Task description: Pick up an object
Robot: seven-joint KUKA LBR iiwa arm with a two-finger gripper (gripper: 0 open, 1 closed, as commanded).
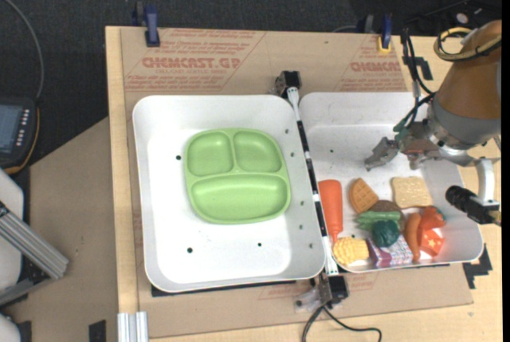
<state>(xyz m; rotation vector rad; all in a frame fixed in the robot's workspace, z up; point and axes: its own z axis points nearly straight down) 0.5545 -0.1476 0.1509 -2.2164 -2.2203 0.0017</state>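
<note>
Both white bins (pixel 159 197) are looking like smooth, glossy plastic; the green divided plate (pixel 236 174) is showing matt plastic, the bench (pixel 127 93) bare cardboard-brown board.

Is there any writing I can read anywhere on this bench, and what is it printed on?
"CHEMCAST GP": red print on the brown board behind the left bin.
Same red print, partly readable, behind the right bin.
Smaller red lines around them: too blurred to read.

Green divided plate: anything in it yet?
Empty. All three compartments of the green divided plate show bare green; it sits in the left bin.
</note>
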